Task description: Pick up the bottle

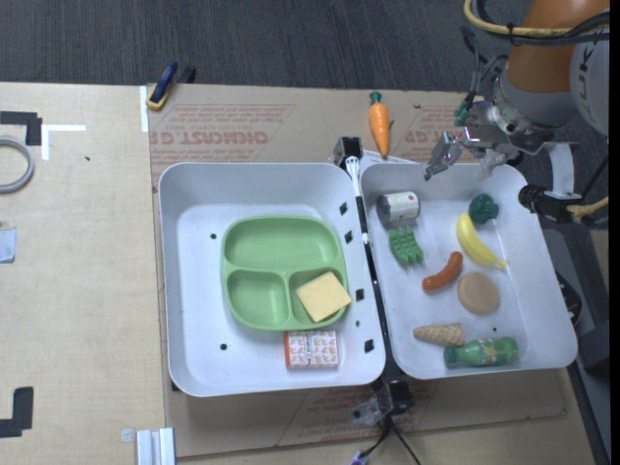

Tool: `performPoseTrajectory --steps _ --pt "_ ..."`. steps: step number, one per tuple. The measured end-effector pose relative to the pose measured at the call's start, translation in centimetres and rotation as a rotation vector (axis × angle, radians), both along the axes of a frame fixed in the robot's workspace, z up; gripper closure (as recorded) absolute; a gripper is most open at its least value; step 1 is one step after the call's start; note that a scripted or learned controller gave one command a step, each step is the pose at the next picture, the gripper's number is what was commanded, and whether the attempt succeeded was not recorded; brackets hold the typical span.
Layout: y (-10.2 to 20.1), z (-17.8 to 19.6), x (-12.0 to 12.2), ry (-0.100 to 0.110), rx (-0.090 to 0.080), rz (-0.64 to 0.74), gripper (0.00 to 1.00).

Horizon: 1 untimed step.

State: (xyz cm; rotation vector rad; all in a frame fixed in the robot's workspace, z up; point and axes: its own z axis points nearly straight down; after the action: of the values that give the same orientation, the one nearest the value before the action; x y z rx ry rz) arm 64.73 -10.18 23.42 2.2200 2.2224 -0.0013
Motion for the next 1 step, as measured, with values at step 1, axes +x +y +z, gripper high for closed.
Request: performPoseTrajectory --steps 1 --pt "-0.04 0.97 0.04 -0.001 -0.001 0.002 1.00"
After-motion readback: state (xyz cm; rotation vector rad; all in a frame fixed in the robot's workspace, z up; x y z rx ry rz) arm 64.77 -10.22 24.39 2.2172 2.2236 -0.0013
